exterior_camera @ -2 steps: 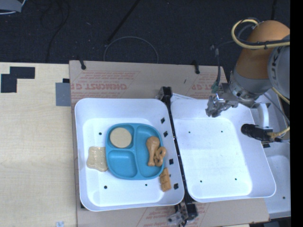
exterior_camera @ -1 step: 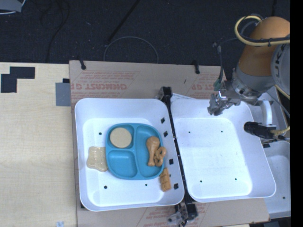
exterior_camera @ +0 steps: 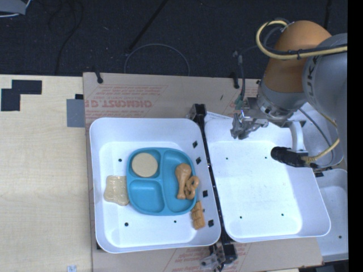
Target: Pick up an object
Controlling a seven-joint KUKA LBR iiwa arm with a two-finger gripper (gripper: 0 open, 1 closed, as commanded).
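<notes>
Camera view, from above at a slant, starting at the bench's near edge. A small brown jointed toy piece lies in the left bin, far to the left of the fingers and nearer the viewer, just beside a blue divided plate. Touching the plate's left rim is a pale tan slice-shaped toy, the item farthest left of the fingers. On the plate, a round tan disc sits in the far-left compartment, and a drumstick-shaped piece with a pretzel shape against it lies in the right compartment. The right bin lies below and nearer than the fingers.

Farther back, the gripper hangs over the far left corner of the right bin, well apart from every object. Its fingers point down. They are small and dark here, so how far apart they stand cannot be told. Nothing is seen between them. Behind it rises the grey arm with its orange band.

By the look of it, the pick has not begun. The arm is at the approach stage. Next it would need to travel left across the divider, choose one item, and descend over it.
</notes>
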